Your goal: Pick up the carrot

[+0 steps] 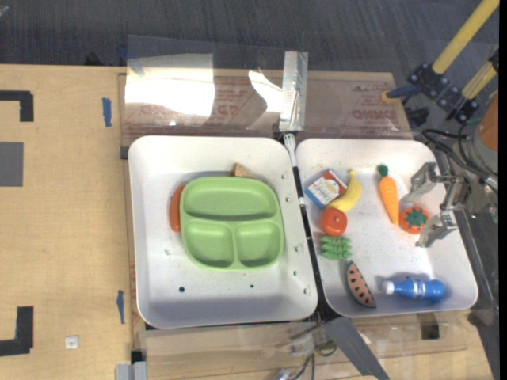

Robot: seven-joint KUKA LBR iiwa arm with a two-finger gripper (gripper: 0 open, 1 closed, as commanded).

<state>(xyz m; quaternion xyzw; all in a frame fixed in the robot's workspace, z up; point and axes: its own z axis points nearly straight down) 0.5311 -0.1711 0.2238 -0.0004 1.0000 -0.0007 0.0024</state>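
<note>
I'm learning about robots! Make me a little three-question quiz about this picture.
1. True or false: the carrot lies in the right bin.
2. Which thing touches the banana? A) blue bottle B) red tomato C) green tray
3. Fill in: the open claw sits just right of the ____.

Key: 1 true; 2 B; 3 carrot.

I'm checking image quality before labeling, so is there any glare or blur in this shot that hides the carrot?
Camera view: strong glare on the clear sheet behind the bins; the carrot in the right bin is evenly lit, sharp, unhidden; the gripper beside it looks slightly soft.
</note>
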